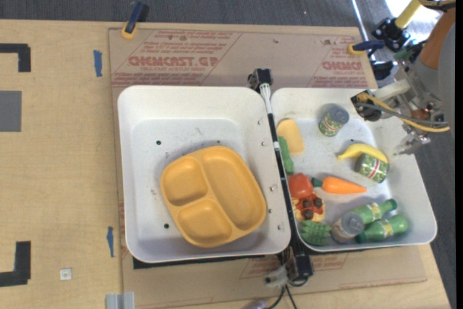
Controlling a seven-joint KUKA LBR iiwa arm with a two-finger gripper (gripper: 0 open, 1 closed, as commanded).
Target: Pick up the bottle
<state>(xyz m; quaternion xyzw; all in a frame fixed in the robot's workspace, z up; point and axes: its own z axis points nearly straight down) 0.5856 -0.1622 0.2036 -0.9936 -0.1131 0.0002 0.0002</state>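
One "CHEMCAST GP" board (173, 60) under bins.

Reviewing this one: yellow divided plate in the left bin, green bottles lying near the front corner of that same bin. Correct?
Not quite. The camera view shows the yellow divided plate in the left bin, but the green bottles lie near the front corner of the right bin.

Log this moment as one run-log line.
arm: above right bin's right edge | green plastic bottles: lying in right bin, untouched | pick: not done
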